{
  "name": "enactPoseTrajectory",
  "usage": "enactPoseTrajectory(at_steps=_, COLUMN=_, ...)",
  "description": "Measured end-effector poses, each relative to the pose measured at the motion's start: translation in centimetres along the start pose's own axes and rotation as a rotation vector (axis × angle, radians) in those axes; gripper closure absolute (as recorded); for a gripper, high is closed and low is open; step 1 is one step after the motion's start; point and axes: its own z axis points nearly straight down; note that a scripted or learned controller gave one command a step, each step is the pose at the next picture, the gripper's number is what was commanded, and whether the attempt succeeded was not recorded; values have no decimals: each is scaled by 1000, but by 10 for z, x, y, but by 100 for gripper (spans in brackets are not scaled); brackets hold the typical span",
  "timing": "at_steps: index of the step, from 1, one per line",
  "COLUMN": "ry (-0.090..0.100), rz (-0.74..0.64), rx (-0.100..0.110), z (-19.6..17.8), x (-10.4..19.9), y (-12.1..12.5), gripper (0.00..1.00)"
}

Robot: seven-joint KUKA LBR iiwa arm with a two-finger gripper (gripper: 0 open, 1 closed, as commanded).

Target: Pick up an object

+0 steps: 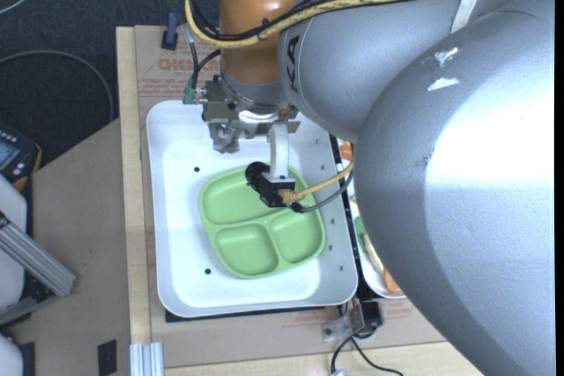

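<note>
Worktop (132,189) carries two shallow white bins side by side, seen from above at a slant. Left bin (172,216) is in plain sight w/ its rim and floor bare on the left and near sides. Right bin (374,273) is mostly hidden under the big grey arm (441,119); just a sliver of its rim shows, plus a bit of something orange inside that can't be made out.

Green divided plate (256,224) lies flat in the left bin, roughly mid-floor, nearer the bin's right wall. It has three compartments: one large at the far side, two smaller toward the near edge.

Arm comes in from the right, orange band (260,0) sitting above the wrist, over the far part of the left bin. Tool (231,139) hangs below the wrist, just past the plate's far rim, over bare bin floor. Can't tell whether it's open or closed: the tips are too dark and small to read, and nothing visible is held in it.

Black part w/ a yellowish cable (313,188) runs off the wrist area and overlaps the plate's far-right rim.

Worktop's far edge has a cardboard-coloured strip w/ red lettering (167,75), too cut off to read.
</note>
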Motion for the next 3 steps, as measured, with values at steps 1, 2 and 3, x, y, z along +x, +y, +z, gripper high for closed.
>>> enactPoseTrajectory(at_steps=1, ry=6, rz=0, rx=-11, z=-12, x=-15, y=-34, gripper=100)
enactPoseTrajectory(at_steps=2, ry=4, rz=1, rx=-8, z=47, x=-29, y=4, gripper=100)
enactPoseTrajectory(at_steps=3, ry=12, rz=-5, rx=-35, z=-96, x=-5, y=78, gripper=100)
